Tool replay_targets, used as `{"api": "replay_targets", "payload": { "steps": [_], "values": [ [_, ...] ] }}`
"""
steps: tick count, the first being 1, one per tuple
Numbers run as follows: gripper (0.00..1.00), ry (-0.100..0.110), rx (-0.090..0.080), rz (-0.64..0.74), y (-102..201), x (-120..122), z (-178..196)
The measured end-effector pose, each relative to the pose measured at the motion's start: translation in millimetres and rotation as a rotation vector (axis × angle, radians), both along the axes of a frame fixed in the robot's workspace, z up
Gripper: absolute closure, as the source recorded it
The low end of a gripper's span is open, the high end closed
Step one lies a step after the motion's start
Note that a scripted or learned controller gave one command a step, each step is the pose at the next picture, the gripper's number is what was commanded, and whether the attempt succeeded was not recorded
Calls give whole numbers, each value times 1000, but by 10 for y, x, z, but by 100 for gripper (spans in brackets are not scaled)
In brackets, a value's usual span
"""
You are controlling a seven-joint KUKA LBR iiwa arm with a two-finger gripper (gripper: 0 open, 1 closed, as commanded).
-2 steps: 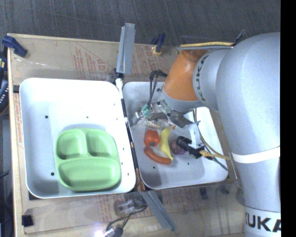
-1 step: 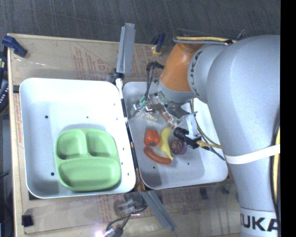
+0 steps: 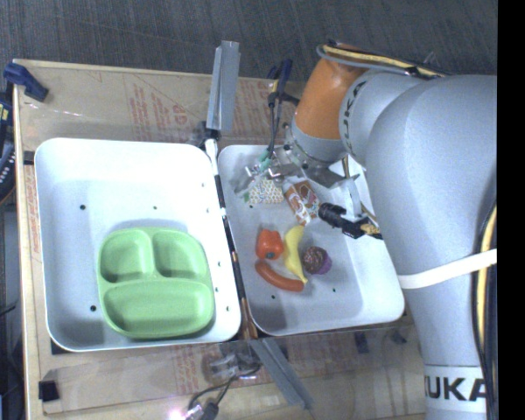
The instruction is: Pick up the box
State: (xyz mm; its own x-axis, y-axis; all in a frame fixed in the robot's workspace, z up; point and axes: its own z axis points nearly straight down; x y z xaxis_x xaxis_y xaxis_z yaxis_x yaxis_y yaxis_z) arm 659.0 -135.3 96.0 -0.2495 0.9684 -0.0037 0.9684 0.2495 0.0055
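Note:
In the right bin (image 3: 367,300), near its far left corner, lies a small pale speckled box (image 3: 265,192). A brown and red patterned packet (image 3: 301,201) rests tilted just to its right. My gripper (image 3: 264,170) hangs low over the far edge of the speckled box, close to it or touching it. The orange-banded wrist (image 3: 324,103) rises behind it. The gripper's own body hides the contact, so a hold on the box cannot be made out.
A red pepper (image 3: 269,243), a banana (image 3: 295,250), a dark purple fruit (image 3: 316,259) and a red sausage-shaped piece (image 3: 279,277) lie mid-bin. The left bin (image 3: 70,173) holds a green divided tray (image 3: 156,283). The arm's grey bulk covers the right side.

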Motion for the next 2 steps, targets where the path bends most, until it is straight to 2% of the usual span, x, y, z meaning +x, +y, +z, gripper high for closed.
{"api": "replay_targets", "payload": {
  "steps": [1,2],
  "values": [
    [100,-4,0,5,10,19,128],
    [0,-4,0,5,11,19,128]
  ]
}}
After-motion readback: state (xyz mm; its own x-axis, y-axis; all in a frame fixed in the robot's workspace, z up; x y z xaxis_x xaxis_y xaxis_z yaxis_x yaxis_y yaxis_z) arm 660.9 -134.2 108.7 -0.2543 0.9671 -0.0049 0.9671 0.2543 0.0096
